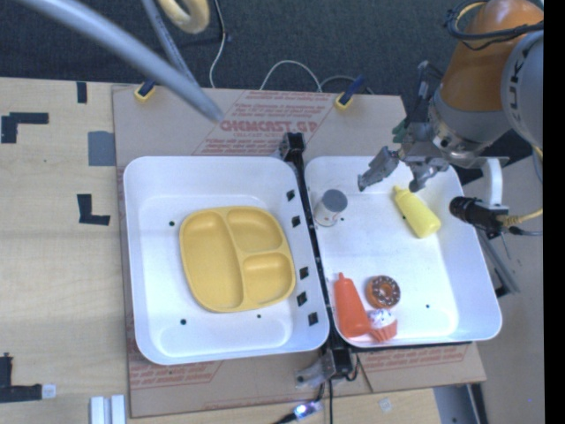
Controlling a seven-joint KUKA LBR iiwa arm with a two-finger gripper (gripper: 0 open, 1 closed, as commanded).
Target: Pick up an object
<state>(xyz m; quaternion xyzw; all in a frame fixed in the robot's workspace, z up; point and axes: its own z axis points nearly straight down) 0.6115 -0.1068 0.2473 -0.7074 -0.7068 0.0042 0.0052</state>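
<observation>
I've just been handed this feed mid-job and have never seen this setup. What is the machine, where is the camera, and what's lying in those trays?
One camera looks down at a slant on two shallow white bins. The grey robot arm with an orange band reaches in from the right; its claw hangs open above the right bin, holding nothing. The left bin holds a yellow divided plastic plate. The right bin holds a yellow plastic bottle, a small grey cylinder, an orange toy carrot and a brown round sprinkled doughnut.

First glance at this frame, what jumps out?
The yellow divided plate fills the middle of the left bin. In the right bin, the hand hangs open near the far edge, beside a yellow bottle, with a small grey cup to its left.
</observation>
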